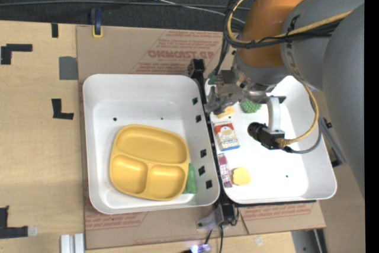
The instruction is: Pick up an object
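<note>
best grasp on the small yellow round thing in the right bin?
Judging from this view: come straight down on the small yellow round thing and pinch across its middle. It looks compact and roundish, so no axis matters much. It lies near the right bin's left wall, with a slim packet close on its left, so set the fingers near-to-far, not left-to-right.

A: Right bin [308,186] contents? 
B: Small red-and-white carton [226,137] lying flat near its left wall. Green knobbly item [249,107] just beyond it. Round yellow piece [240,176] nearer the front, with a slim pink packet [224,170] beside it against that wall.
</note>
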Available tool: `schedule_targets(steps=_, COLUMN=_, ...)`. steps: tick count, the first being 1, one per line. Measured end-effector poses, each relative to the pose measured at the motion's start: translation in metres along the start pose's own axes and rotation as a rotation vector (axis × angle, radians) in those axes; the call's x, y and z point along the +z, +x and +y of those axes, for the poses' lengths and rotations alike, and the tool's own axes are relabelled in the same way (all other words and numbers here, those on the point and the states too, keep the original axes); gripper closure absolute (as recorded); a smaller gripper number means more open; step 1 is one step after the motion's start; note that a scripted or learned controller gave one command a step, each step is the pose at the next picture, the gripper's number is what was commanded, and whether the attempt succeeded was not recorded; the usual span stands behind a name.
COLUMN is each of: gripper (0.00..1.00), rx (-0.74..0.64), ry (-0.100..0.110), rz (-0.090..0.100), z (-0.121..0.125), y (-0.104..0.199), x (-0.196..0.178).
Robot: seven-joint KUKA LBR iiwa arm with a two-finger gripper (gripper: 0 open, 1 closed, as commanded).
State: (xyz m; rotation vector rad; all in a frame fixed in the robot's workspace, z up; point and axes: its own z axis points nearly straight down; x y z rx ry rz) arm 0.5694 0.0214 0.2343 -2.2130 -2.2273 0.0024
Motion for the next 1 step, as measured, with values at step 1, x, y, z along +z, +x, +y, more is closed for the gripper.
schedule_targets(steps=1, gripper=1.0, rx=0.001, ry=-0.001, rz=0.0, z=0.0194, y=0.0392, x=0.0061)
